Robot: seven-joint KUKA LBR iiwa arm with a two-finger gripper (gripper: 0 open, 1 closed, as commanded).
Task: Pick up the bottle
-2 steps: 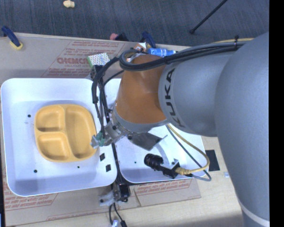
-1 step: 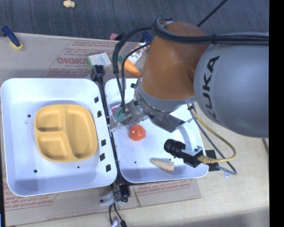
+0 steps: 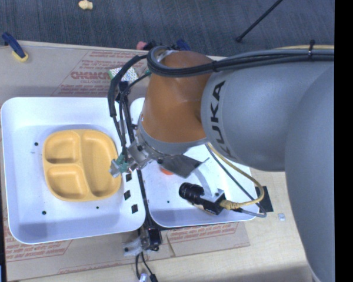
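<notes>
a small orange-red scrap (image 3: 165, 170) peeks out from under the arm's wrist in the right bin (image 3: 182, 219); whether it is the bottle cannot be told. the arm (image 3: 182, 104) hangs low over the seam between the two bins, covering most of the right one. the gripper (image 3: 122, 165) sits at the left bin's (image 3: 12, 157) right wall, and whether it is apart or together cannot be told. a yellow divided plate (image 3: 79, 163) lies in the left bin, just beside the gripper

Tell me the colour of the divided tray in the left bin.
Yellow; the divided tray shows plainly in the camera view.
</notes>
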